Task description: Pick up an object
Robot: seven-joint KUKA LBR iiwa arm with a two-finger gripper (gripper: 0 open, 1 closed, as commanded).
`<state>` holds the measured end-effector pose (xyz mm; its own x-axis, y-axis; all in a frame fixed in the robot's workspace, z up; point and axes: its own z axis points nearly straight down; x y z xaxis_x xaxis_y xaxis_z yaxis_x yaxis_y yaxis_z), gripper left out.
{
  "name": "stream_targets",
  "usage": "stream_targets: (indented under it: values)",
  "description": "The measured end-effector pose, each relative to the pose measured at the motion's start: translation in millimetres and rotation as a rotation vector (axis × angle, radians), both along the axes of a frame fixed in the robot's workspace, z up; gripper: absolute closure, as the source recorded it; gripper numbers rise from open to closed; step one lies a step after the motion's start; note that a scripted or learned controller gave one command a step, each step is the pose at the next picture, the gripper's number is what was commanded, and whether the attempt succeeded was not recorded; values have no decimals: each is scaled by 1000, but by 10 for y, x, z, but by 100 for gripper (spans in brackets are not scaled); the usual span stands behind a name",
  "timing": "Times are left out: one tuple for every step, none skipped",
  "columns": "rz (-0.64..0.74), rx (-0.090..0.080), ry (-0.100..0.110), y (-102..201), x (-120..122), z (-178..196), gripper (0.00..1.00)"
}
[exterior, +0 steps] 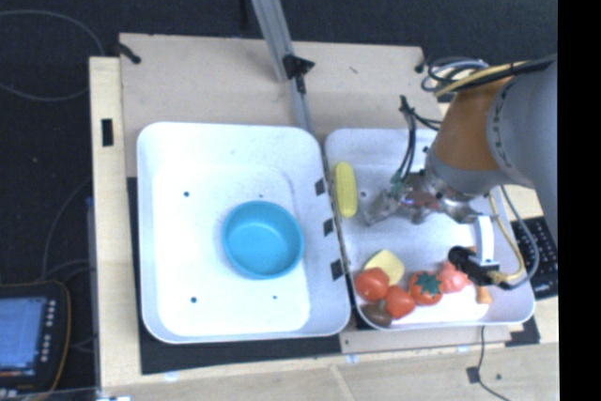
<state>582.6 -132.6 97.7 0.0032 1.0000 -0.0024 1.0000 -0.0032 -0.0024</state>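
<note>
Arm [488, 136] over right bin [376, 155]; tool [392, 202] maybe beside corn [346, 189].

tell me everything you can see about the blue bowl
The blue bowl is round, a plain light blue all over, smooth and plastic-looking, with a slightly paler rim. It stands upright, mouth up, with nothing visible inside. It sits near the middle of the left white bin, resting on the bin's floor, apart from its walls, with nothing else touching it.

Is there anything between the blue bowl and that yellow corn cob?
In the camera view, only bare white bin floor and the two bins' touching walls lie between the blue bowl and the corn cob.
</note>
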Motion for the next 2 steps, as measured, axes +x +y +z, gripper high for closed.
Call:
stream_targets:
  values:
    - [-6,1,-11,-6,25,157,100]
    - [2,4,-7,37,-6,634,100]
